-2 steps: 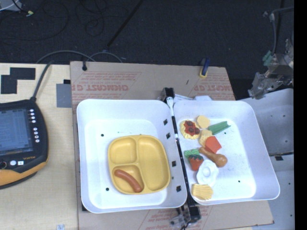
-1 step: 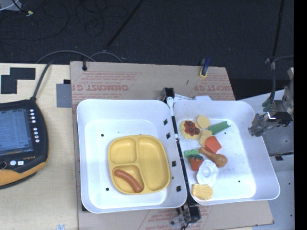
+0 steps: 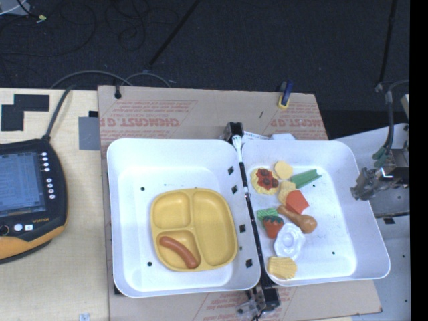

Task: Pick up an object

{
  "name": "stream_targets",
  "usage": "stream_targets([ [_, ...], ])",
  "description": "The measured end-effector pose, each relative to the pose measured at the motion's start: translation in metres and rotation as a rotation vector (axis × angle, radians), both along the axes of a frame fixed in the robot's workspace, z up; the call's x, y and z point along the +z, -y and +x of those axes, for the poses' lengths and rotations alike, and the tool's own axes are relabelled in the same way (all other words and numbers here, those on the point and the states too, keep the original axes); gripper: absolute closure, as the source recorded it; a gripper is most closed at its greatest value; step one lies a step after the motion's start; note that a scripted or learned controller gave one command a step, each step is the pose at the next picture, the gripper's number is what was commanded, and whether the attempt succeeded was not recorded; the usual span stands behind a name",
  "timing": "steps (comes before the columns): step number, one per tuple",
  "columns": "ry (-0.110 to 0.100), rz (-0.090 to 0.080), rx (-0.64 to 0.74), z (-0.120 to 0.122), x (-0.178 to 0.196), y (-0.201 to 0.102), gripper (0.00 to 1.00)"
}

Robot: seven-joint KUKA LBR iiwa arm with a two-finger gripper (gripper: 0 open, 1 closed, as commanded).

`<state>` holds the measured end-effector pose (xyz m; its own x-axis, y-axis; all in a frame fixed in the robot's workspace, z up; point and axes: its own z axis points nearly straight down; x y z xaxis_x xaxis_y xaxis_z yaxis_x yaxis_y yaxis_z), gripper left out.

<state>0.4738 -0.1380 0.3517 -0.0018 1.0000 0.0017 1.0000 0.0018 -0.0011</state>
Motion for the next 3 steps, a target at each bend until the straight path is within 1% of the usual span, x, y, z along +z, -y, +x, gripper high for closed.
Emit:
stream_targets([
  [1,-0.012,0.003,0.002,0.001,-0.107,-0.05,1.0],
  [2,-0.009,0.002,0.003,0.0,-0.162,-0.113,1.0],
  [3,0.008,0.002,0.007,0.003,-0.049,-0.186,1.0],
])
